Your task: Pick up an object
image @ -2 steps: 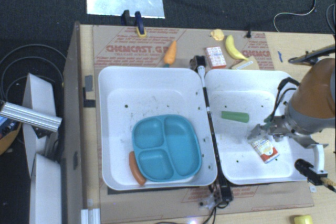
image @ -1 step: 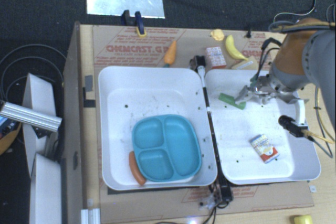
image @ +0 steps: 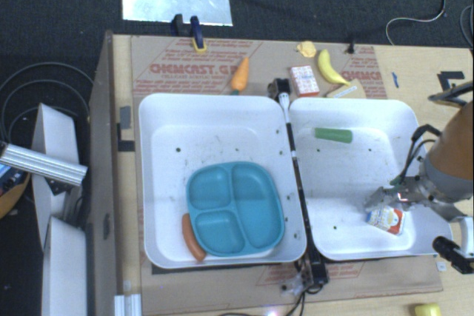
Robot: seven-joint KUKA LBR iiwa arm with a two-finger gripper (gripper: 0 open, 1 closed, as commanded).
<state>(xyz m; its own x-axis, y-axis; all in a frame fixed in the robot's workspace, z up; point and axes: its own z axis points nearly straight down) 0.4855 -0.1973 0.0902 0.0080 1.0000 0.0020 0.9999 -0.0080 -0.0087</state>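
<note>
We see the gripper (image: 386,197) low in the right bin (image: 355,248), fingers spread, nothing between them. Small white carton (image: 386,219) lies just below it, touching or nearly. Green block (image: 332,135) sits well above-left.

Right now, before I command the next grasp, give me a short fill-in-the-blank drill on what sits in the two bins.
1. The blue divided plastic plate lies in the ____ white bin.
2. The orange sausage-shaped toy lies at the plate's lower-____ edge.
3. The flat green block lies near the ____ wall of the right white bin.
4. The pincer hangs just above the small white and ____ carton.

Missing words: left; left; far; red
</note>
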